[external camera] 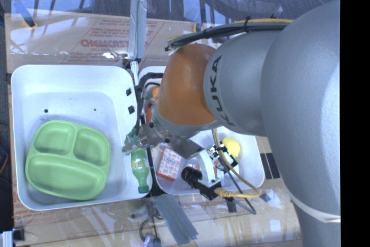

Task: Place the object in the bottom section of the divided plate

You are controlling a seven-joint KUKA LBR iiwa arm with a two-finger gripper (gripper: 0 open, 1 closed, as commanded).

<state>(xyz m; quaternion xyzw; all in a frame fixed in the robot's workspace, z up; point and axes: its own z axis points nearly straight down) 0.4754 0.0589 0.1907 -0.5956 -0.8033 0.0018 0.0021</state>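
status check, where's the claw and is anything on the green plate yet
Claw low over the wall between the bins, by a green bottle; grip unclear. Green divided plate in the left bin, sections bare. Arm covers most of the right bin.

Arm (289,78): big smooth grey rounded casing, glossy orange band (185,87) above the wrist, dark "KUKA" lettering partly visible on the grey. Black and yellow cables (231,29) along the top; thin yellow cable (240,173) loops below the wrist.

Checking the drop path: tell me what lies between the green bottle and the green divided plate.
In the camera view, bare white floor of the left bin separates the green bottle from the green divided plate; nothing lies between them.
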